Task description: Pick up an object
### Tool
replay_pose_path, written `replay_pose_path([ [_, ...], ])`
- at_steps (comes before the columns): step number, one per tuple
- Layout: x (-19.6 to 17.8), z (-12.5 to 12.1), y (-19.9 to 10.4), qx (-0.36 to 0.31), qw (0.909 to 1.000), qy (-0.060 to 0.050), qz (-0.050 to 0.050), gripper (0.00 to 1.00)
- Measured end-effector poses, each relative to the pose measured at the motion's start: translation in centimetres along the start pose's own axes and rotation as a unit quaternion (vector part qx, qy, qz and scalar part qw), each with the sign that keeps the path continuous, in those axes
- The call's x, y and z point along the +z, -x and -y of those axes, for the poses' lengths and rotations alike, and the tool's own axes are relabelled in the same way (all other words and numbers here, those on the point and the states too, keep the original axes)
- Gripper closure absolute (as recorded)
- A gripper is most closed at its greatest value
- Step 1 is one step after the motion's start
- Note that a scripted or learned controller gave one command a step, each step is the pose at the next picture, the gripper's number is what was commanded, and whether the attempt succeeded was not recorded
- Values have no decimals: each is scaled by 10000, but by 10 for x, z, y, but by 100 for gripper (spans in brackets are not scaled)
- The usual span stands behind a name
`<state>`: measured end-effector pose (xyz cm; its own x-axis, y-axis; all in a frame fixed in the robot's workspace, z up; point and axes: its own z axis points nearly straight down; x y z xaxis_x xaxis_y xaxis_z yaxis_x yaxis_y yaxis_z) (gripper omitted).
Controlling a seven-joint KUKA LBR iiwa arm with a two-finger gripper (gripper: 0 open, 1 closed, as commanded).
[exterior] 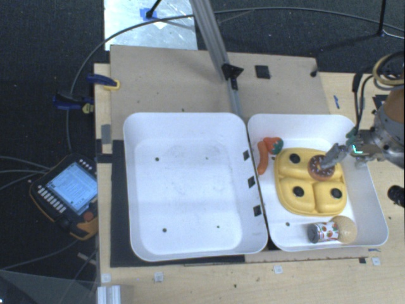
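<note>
Below me sits a tan bench [190, 75] carrying two shallow white bins side by side, with dark speckled floor around it. At nine o'clock lies the left bin [186, 185], its bare white floor dotted by a few small dark holes. At three o'clock lies the right bin [364, 189], which holds everything. A handheld pendant [66, 192] with a lit blue screen rests on the floor at eight o'clock, cables trailing from it, and a grey pole [212, 33] slants down from twelve o'clock.

My gripper [327, 163] reaches in from three o'clock and points down onto a yellow moulded tray [310, 185], a rounded block with four dark-dotted mounds. My tip touches a small brown ring [317, 166] on its upper right mound. I cannot tell how wide my fingers stand.

An orange carrot-shaped toy [263, 154] lies at the tray's ten o'clock. A small patterned can [321, 232] and a beige ball [345, 227] rest touching at its five o'clock.
</note>
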<state>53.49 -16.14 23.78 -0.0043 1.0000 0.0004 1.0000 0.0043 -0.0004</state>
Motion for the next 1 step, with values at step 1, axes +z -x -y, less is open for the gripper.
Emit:
replay_pose_path([
  [1,-1,-1,0,-2,10000,10,2,0],
])
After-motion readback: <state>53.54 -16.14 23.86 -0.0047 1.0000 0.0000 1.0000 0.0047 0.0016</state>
